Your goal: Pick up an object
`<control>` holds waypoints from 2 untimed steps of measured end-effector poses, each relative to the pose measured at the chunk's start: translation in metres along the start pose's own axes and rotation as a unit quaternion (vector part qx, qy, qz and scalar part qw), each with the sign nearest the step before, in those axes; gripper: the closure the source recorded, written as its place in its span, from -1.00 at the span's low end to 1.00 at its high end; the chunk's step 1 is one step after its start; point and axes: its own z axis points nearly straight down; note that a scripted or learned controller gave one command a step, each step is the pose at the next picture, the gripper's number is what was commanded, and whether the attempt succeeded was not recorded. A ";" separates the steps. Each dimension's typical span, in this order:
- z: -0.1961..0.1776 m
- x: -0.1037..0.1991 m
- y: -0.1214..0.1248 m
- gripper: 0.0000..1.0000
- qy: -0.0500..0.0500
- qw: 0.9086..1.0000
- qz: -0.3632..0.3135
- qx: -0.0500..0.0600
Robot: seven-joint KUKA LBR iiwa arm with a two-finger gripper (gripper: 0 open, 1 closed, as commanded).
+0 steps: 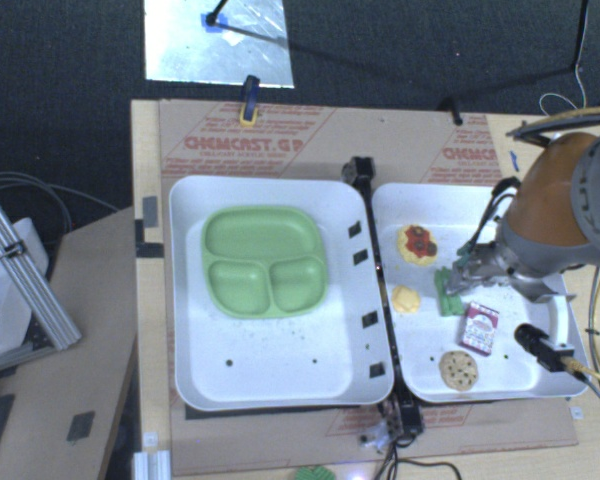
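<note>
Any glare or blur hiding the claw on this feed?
Camera view: even light, soft throughout; glare sits on the foil sheet beyond the bench, away from the bins; the claw is small and dark above the green item, fingers unresolved.

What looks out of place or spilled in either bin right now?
Nothing stands out. The green tray lies flat in the left bin. In the right bin, the pizza toy, yellow piece, cookie, and red packet lie apart; the gripper is over a green item.

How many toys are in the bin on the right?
5. A pizza at the top, a yellow piece below it, a green toy by the hand, a red box, and a cookie at the bottom. The arm may hide more.
</note>
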 end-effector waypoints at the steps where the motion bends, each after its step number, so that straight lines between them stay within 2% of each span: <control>1: 0.000 0.000 0.000 -1.00 0.000 1.000 0.000 0.000; 2: -0.010 0.000 0.001 1.00 0.000 1.000 -0.001 -0.001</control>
